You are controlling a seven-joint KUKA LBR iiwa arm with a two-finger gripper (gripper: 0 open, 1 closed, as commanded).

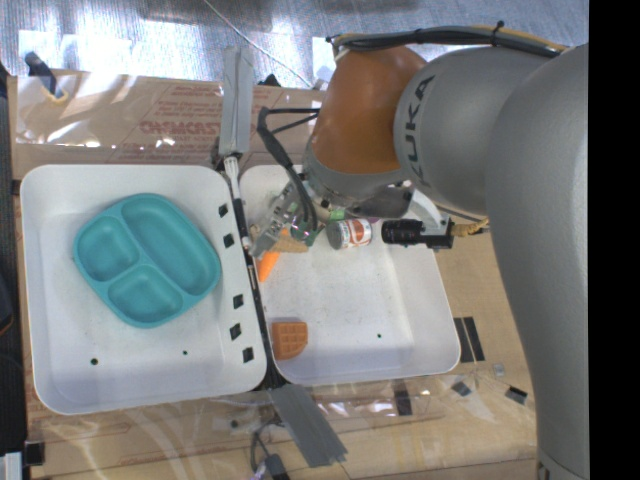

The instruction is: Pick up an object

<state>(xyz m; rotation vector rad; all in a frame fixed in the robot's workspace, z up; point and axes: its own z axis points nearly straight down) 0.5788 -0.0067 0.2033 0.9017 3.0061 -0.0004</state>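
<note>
Grey arm (pixel 500 168) looming closest, "KUKA" lettering reading along its housing, orange band hiding wrist. Waffle-like brown piece (pixel 290 338) lying at right bin (pixel 400 338) front-left. Orange carrot-like item (pixel 266 265) sitting by bin divider. Gripper (pixel 285 220) hovering just above it; finger state cannot tell. Small can (pixel 352 233), label unreadable, lying beside gripper. Teal divided plate (pixel 147 258) resting in left bin (pixel 60 368).
</note>
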